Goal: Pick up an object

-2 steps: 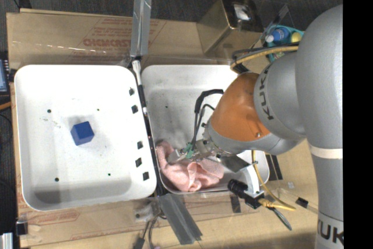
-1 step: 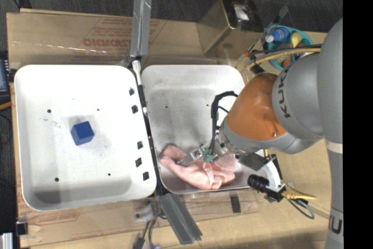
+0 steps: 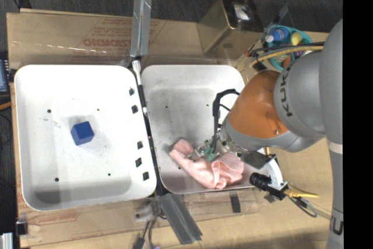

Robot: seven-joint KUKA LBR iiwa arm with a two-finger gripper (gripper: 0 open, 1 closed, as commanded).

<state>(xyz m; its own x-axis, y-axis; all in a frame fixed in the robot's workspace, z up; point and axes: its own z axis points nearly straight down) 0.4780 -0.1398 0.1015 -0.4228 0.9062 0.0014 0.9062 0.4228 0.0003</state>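
Pincer (image 3: 208,151) is seen low in the right bin (image 3: 180,81), set down at the upper edge of a pink cloth (image 3: 207,167) that lies crumpled against the bin's near wall. Its tips are buried among dark and greenish parts just where the cloth begins, and whether they are parted or closed cannot be told; no fold of the cloth can be made out between them, so a grasp cannot be claimed. The cloth is seen resting on the bin floor, spread from near the divider toward the arm's side, with nothing lifted clear. The grey arm (image 3: 309,96), with its orange band (image 3: 256,111), is bent steeply over this bin from the right, and part of the cloth's far end is covered by the wrist. In the left bin (image 3: 35,125) a small blue cube (image 3: 82,132) is seen standing alone near the middle, well apart from the pincer and untouched. As a judgement, the reach and the descent onto an object appear to have been carried out, with the cloth as the likely target; what is left is the closing on the fabric, if that is not already done, and the raising of it off the bin floor. Until the cloth is seen hanging clear, the task is to be counted as unfinished.
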